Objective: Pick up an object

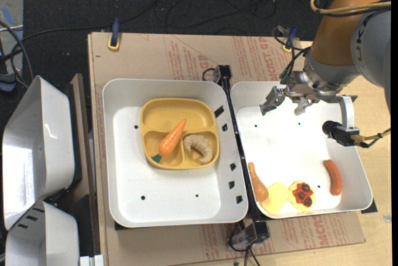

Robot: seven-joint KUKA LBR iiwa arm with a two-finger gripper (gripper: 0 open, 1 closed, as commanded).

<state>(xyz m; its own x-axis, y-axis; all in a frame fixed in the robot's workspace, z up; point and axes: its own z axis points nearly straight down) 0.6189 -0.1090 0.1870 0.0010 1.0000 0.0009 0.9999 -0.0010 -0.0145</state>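
Note:
My gripper (283,107) hangs over the far part of the right bin (298,134), open, with nothing between its fingers. Along that bin's near edge lie an orange drumstick-shaped toy (257,181), a pale yellow flat piece with red and dark spots (295,195), and an orange-red sausage (334,176) at the right. All three are well clear of the gripper, toward the near side. In the left bin (124,196) a yellow divided plate (155,112) holds an orange carrot (173,137) and a pale curled shrimp-like toy (199,147).
The two bins meet at a dark divider (231,134) with small black clips. The bins rest on a cardboard sheet (161,53). White containers (31,153) stand off the bench at the left. Cables lie on the dark floor behind.

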